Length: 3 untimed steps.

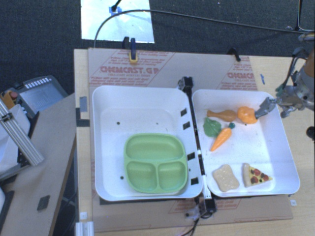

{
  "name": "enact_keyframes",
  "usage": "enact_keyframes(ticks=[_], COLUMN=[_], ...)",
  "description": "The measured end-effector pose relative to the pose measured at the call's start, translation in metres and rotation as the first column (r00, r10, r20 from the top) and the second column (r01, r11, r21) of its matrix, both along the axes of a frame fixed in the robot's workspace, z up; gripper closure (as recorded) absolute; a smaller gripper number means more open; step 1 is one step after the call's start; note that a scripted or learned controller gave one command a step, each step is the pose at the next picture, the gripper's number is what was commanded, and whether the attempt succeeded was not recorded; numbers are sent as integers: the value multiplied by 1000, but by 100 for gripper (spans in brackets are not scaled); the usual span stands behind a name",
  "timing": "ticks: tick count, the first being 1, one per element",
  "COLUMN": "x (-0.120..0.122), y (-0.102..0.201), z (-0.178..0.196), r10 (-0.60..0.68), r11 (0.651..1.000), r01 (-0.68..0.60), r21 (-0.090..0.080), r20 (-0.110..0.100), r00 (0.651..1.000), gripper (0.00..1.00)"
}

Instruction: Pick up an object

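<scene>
The right bin point(275, 146) holds several toy foods. An orange point(246, 114) lies at its back, touching a brown drumstick point(222, 114). A green leafy piece point(211, 127) and a carrot point(221, 137) sit just in front of them. A bread slice point(225, 177) and a pizza slice point(256, 175) lie near the front wall. My gripper point(275, 109) hangs over the bin's back right corner, open, with nothing between its fingers. Its left fingertip point(266, 107) is right beside the orange.
A green divided plate point(156, 162) lies in the left bin point(108, 132). A black divider strip point(193, 132) runs between the two bins. Both bins rest on a cardboard sheet point(162, 68). A grey device point(37, 97) stands off the bench at far left.
</scene>
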<state>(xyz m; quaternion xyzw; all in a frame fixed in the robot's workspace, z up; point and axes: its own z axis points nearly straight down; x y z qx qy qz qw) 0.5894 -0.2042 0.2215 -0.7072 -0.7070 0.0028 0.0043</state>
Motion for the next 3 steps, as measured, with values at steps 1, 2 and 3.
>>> enact_keyframes(ticks=[1, 2, 3], x=[3, -4, 6], y=[1, 0, 0], z=[7, -37, -91], r10=[3, 2, 5], r11=[1000, 1000, 1000], r01=[-3, -2, -5], r21=[-3, -2, -2], r20=[12, 9, 8], r00=[1000, 1000, 1000], gripper=[0, 0, 0])
